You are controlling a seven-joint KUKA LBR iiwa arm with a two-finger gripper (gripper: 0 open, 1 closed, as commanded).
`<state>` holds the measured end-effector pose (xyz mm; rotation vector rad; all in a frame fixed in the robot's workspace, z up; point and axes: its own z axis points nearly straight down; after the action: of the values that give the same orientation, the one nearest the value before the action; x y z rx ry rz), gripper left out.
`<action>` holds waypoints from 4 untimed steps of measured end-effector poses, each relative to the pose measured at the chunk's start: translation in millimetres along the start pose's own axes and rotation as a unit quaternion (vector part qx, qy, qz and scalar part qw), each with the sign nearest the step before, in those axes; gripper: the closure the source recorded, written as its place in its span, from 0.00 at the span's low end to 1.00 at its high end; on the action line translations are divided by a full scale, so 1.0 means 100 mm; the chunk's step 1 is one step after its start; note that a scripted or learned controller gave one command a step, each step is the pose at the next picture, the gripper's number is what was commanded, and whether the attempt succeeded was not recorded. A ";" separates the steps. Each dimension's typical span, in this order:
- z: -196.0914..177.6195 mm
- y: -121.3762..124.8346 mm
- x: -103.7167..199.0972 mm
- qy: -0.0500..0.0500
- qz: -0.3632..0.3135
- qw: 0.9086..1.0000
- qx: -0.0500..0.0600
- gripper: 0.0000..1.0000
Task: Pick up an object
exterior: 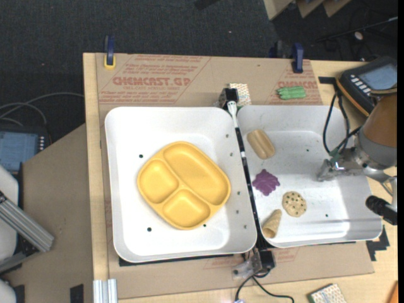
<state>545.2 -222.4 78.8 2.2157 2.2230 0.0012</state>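
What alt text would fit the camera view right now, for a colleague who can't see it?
The grey arm's tool hovers at the right bin's right side, away from its small items: a tan bread roll, purple grape bunch, round cookie and cone. The left bin holds a yellow divided plastic plate.

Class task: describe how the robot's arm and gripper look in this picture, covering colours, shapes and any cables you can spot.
The arm enters at the right edge: a rounded grey body with an orange-brown band above it. A black cable loops from it over the right bin. The gripper is a small metallic silver piece at the arm's end, too small to make out in detail.
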 end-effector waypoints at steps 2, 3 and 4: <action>-0.06 0.73 0.36 0.000 -0.002 1.000 -0.003 0.00; -0.07 1.24 0.24 -0.001 0.000 1.000 -0.002 0.00; -0.07 0.59 0.02 0.006 0.001 1.000 0.001 0.00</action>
<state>603.8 -220.0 86.0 2.2257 2.2282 0.0121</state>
